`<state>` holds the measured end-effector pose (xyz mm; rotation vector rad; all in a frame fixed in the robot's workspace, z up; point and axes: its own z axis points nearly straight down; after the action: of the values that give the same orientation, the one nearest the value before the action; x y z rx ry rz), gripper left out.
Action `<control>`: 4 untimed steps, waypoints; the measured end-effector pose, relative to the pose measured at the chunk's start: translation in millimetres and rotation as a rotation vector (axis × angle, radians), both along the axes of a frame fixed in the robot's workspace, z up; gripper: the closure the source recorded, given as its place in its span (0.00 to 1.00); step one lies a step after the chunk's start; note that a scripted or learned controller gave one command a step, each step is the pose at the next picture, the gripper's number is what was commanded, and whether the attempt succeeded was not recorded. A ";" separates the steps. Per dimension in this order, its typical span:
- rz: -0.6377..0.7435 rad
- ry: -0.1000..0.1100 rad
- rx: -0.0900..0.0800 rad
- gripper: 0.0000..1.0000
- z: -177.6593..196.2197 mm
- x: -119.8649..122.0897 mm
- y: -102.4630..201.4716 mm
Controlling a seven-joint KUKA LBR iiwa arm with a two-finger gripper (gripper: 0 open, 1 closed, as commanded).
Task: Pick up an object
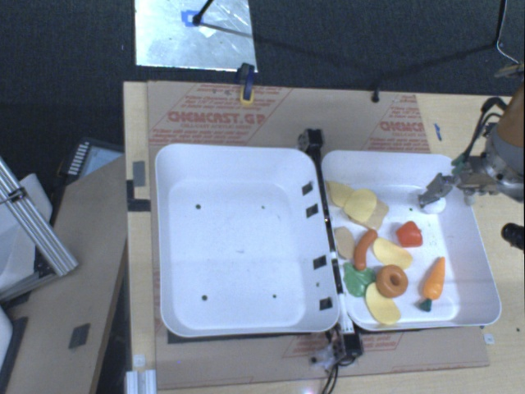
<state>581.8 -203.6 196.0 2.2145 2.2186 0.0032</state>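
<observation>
Bench [271,359]: one, board-topped; it bears both bins side by side, so that either is within the arm's reach from the right.
Bins: two, shallow and white. Left bin [238,245] shows bare floor. Right bin [472,261] holds all the toy food, so any pick must be made there.
Arm [509,150]: one, entering over the right bin's far right corner, well placed to descend among the pieces.
Gripper [432,195]: one, low over the bin's upper right part, near the red piece; nothing seen between its fingers. Whether they are spread or pressed together cannot be told.
Yellow pieces: about five, some overlapping, so the count is uncertain; a cluster [354,203] lies at the bin's upper left, others lower down.
Carrot [433,279]: one, lower right, lying apart, probably the easiest take.
Doughnut [392,281]: one, touching a yellow piece.
Sausage [365,249]: one, slanted, near the divide.
Green piece [356,281]: one, beside the doughnut.
Red piece [409,235]: one, nearest the gripper.
</observation>
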 end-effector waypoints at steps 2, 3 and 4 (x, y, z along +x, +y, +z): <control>-0.001 0.010 0.005 0.00 -99.8 -25.4 47.2; 0.000 0.003 0.003 1.00 -89.0 -21.5 46.7; 0.000 0.003 0.003 0.00 -89.4 -21.6 46.7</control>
<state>560.1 -156.9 106.7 2.2177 2.2215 0.0031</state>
